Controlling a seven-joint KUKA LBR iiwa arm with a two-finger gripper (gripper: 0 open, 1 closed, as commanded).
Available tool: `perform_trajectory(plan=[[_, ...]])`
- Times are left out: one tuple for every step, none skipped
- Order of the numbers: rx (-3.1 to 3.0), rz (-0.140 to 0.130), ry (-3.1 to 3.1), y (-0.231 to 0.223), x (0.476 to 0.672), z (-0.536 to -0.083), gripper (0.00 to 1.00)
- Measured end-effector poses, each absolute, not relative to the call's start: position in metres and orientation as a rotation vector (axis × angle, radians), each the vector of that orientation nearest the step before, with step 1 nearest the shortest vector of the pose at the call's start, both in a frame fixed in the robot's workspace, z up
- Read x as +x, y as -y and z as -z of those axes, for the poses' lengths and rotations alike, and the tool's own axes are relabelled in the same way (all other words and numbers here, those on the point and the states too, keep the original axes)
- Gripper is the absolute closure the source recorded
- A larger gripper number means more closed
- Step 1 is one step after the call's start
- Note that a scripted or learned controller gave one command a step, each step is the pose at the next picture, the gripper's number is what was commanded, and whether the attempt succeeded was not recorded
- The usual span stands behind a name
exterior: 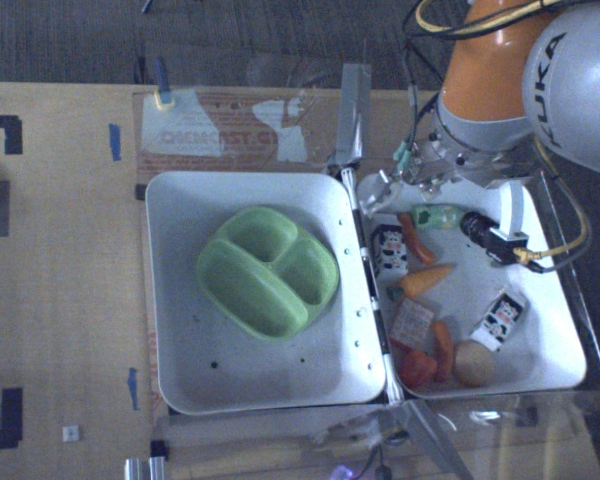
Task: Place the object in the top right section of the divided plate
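The green divided plate [267,270] sits alone in the left bin [180,368]. At its three o'clock, carrots [425,280], milk cartons [499,320] and perhaps a potato [473,363] crowd the right bin [560,358] beneath the gripper [405,180]; I cannot tell how its jaws stand.

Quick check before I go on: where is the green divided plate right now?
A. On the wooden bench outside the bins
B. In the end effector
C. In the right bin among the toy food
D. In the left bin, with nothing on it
D: the green divided plate lies in the left bin, its sections bare.
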State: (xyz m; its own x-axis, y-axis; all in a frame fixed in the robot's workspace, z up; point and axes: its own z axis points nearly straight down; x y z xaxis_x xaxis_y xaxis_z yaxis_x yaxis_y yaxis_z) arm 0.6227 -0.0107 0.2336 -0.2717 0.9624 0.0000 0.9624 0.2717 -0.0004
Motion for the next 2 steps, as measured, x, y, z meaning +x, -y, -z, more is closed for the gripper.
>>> perform_trajectory(plan=[[-1.896, 0.000, 2.505, 0.011, 0.623, -0.234, 0.00], [-1.833, 0.002, 2.554, 0.001, 0.644, -0.205, 0.00]])
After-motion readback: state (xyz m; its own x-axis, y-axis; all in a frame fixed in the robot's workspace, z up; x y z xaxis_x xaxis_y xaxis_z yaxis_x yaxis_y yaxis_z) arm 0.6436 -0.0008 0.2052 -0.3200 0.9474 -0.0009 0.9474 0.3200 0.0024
